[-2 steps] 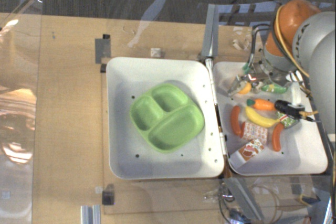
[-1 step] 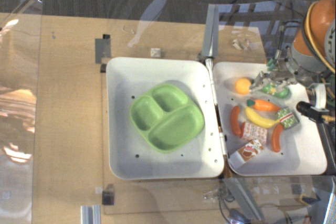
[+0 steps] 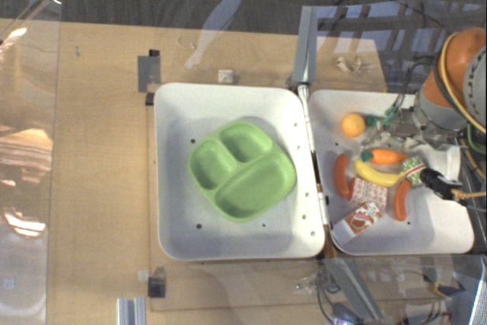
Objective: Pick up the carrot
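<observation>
Carrot lies crowded in the right bin

The carrot (image 3: 386, 157) rests in the right bin (image 3: 449, 240), touching the banana (image 3: 378, 174) on its near side, with an orange ball (image 3: 352, 125) to its far left. The gripper (image 3: 415, 135) hangs just beside it (whether the fingers are open, I cannot tell), probably lining up a grasp

camera view: fixed overhead | slanted down | both bins (image 3: 171, 164)

Arm (image 3: 466, 76) cut off by the right edge, right bin (image 3: 456, 236) rim partly hidden behind it, carton (image 3: 364, 215) print too small to read.
</observation>
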